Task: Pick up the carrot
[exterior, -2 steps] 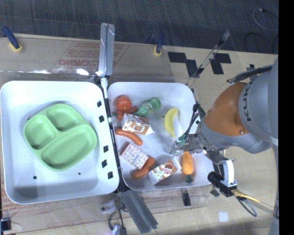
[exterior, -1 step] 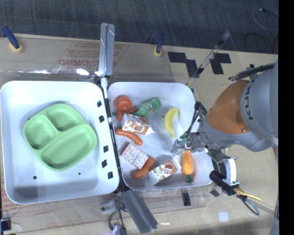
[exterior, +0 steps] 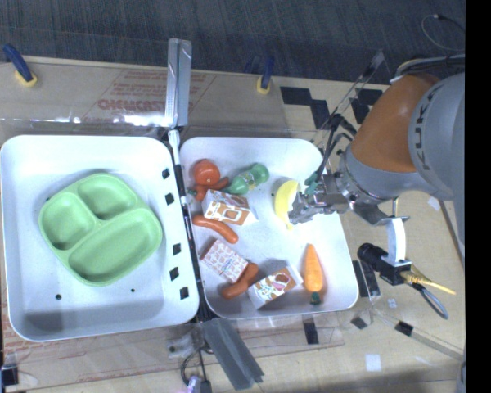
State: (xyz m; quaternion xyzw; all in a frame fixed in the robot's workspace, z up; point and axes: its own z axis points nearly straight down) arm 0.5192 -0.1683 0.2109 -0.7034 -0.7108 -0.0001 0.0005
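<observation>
Lying at the near right of the right-hand shallow white bin (exterior: 334,244), the orange tapered carrot (exterior: 313,269) points its green stem end toward the front wall. Beyond it the two-finger metal gripper (exterior: 301,211) hovers just beside a yellow lemon-shaped fruit (exterior: 285,198); I cannot tell how its jaws stand.

One fixed camera looks down at a slant on both bins (exterior: 16,244), arm (exterior: 401,137) entering from the right

The carrot (exterior: 313,270) is orange with a small green end. It lies in the lower right part of the right white bin (exterior: 254,147), near the bin's right wall. Its pointed tip faces up the frame and its green end faces down.
</observation>
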